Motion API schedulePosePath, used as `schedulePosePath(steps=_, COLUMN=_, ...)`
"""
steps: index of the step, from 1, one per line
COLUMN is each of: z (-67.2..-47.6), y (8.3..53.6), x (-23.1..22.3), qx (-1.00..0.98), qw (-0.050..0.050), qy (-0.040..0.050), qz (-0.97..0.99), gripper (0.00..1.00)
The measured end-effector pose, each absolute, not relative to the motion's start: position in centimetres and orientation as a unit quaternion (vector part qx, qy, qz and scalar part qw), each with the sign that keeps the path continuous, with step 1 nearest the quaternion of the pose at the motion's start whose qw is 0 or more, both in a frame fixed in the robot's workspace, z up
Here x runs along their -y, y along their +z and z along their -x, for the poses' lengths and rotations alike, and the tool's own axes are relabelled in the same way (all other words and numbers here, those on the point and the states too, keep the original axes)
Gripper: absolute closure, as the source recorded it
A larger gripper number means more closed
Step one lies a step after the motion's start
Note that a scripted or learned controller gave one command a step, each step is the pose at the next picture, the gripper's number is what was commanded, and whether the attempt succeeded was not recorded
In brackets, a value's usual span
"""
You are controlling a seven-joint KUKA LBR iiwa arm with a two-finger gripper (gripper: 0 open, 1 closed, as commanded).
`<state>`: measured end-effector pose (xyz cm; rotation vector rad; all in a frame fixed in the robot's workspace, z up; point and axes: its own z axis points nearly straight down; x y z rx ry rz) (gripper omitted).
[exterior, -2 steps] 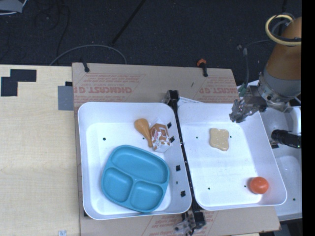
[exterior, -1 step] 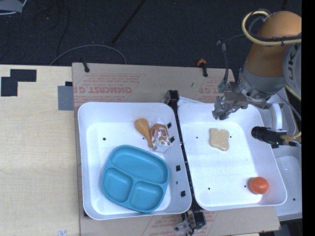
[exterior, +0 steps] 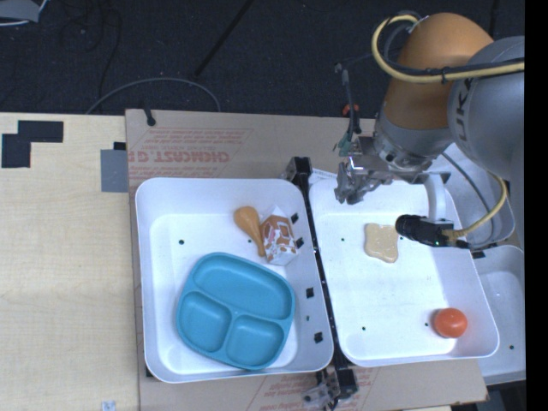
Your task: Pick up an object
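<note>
Overhead view of two white bins on the tabletop (exterior: 60, 255). The claw (exterior: 351, 185) hangs over the rear left corner of the right bin (exterior: 402, 349), beneath the arm's orange band (exterior: 441, 45); whether it is spread or pressed together cannot be told (it looks dark and small from above), and nothing is seen pinched in it. In the right bin lie a pale beige slice (exterior: 382, 242), near the claw but apart from it, and an orange ball (exterior: 449, 322) in the front right corner. The left bin (exterior: 158, 229) holds a blue divided tray (exterior: 235, 311), a tan spoon (exterior: 251, 226) and, touching it, a brown-and-white block (exterior: 278, 238).
</note>
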<state>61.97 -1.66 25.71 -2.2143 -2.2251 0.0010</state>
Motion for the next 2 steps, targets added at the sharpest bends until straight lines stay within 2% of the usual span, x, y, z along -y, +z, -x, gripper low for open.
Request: schedulePosePath(steps=2, z=-60.8, y=23.5, x=-8.7, qx=0.709, qw=0.002, qy=0.0016, qz=0.706, gripper=1.0)
